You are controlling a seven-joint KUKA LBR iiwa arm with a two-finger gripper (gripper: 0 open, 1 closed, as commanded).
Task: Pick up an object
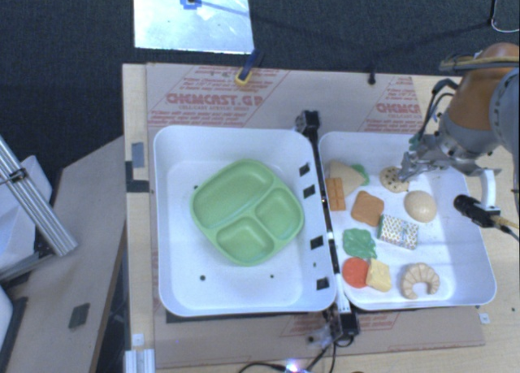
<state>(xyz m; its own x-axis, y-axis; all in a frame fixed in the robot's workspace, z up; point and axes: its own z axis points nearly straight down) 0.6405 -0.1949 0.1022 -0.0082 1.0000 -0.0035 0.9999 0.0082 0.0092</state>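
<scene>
The right bin (479,270) holds several toy foods: a sandwich wedge (348,174), a wafer (335,193), a cookie (394,178), an egg (421,205), a toast slice (368,208), a patterned packet (398,232), a green leaf (358,242), a tomato (355,272), a cheese piece (379,275) and a croissant (419,279). My gripper (409,163) hangs at the bin's back, just above and right of the cookie. Nothing shows between its fingers.
The left bin (175,274) holds a green divided plate (247,211). A black divider with clips (318,209) runs between the bins. The arm (479,111) reaches in from the right over the right bin's back corner. A silver panel (193,6) lies beyond the bench.
</scene>
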